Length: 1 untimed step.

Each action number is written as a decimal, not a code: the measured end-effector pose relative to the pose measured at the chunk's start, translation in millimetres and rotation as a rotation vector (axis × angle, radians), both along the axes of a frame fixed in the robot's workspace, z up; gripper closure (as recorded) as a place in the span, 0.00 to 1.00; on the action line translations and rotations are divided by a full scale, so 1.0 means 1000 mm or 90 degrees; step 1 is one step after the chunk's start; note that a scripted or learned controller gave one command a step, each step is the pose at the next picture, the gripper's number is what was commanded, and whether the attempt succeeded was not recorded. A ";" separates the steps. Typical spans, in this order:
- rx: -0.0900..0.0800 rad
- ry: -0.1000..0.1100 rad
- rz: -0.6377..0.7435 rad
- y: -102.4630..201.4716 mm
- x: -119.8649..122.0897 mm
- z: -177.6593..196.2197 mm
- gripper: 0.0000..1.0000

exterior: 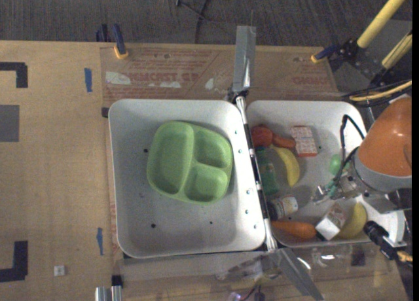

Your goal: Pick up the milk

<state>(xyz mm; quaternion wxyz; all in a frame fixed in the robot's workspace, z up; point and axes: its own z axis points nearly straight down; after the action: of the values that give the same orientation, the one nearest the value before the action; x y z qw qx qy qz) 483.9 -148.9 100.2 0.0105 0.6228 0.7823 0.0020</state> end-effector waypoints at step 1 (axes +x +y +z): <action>0.008 0.010 -0.197 0.025 0.100 0.099 1.00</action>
<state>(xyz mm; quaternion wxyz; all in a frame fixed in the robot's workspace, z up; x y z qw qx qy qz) 584.0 -123.8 199.6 0.0007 0.7360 0.6769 -0.0001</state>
